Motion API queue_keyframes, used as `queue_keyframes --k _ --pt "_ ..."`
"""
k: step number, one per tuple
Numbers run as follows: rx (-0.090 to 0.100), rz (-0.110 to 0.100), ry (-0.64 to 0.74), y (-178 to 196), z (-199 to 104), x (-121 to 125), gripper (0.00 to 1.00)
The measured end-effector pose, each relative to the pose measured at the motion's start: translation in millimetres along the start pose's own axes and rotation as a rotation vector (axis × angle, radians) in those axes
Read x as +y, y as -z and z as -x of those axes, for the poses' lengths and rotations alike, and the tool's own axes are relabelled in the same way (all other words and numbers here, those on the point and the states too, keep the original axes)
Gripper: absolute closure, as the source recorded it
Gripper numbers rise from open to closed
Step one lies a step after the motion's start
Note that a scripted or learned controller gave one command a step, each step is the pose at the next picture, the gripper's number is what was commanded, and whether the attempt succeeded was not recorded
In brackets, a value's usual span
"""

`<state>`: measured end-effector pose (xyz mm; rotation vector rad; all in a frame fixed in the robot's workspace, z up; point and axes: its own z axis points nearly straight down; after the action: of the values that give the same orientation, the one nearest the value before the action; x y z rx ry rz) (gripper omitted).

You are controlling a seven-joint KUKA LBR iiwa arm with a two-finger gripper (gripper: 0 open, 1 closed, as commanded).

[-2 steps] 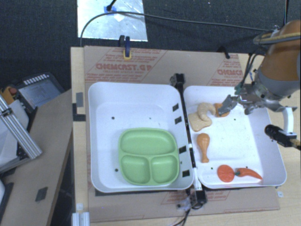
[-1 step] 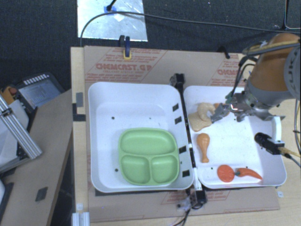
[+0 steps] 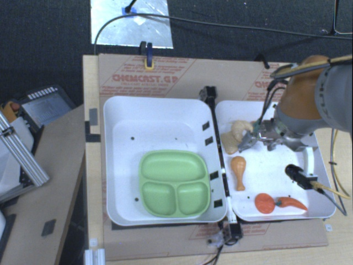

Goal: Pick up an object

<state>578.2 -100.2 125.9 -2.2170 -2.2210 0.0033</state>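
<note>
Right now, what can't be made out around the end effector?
Camera view: right side of the pale lump, hidden behind the end effector; contact between them unclear.
Camera view: far right corner of the right bin, covered by the arm.
Camera view: what the lump is, too blurred.

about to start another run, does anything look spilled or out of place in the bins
Nothing stands out. The green divided plate lies flat in the left bin; a toy drumstick, red ball, orange carrot-like piece and cream lump lie loose in the right bin, nothing over the rims.
</note>
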Motion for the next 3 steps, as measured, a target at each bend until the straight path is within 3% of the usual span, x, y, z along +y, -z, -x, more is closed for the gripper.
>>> queue_keyframes --k 1,2,3 --pt "0.0 0.001 0.0 -44 0 0 0.0" --pt "-0.002 0.007 0.0 -31 0 1 1.0" --pt "-0.002 0.01 -0.002 28 6 -5 1.0"
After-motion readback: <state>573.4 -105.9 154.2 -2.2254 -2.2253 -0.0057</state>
